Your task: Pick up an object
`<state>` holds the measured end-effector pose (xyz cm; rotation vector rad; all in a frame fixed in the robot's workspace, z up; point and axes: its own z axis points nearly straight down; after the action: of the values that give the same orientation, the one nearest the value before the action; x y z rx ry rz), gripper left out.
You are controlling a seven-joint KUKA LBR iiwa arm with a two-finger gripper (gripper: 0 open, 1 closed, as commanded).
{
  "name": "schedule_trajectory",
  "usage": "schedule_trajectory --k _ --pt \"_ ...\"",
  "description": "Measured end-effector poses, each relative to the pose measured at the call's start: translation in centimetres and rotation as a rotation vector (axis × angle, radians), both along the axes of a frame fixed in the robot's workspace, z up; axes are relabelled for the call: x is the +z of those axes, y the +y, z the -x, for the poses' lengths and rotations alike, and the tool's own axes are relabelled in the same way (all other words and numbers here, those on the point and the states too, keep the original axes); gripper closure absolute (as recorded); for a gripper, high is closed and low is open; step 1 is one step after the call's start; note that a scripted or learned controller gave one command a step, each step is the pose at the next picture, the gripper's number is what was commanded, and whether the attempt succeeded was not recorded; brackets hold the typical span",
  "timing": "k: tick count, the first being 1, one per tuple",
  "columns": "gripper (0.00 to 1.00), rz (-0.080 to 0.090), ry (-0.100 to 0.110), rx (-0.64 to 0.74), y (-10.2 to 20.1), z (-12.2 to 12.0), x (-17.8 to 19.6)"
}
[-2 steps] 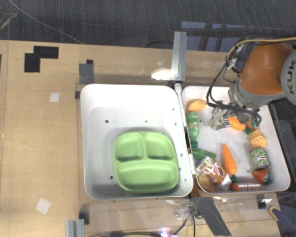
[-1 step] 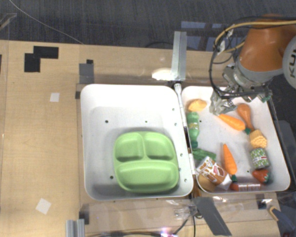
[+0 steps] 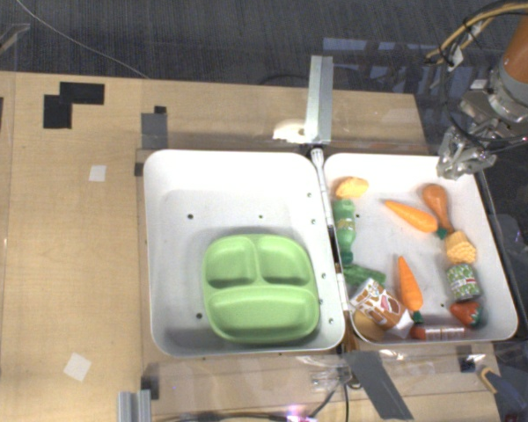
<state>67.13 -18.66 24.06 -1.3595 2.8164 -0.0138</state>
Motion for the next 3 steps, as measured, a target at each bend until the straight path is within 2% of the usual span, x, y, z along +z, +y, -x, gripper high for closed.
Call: schedule_trajectory --k 1,2,3 --pt "0.00 -0.003 0.004 0.002 0.2 0.0 -0.3" --pt "0.00 -0.006 0.015 0.122 -1.7 0.3 -13.5" --pt "0.00 -0.001 0.004 0.208 -1.7 5.0 -15.2"
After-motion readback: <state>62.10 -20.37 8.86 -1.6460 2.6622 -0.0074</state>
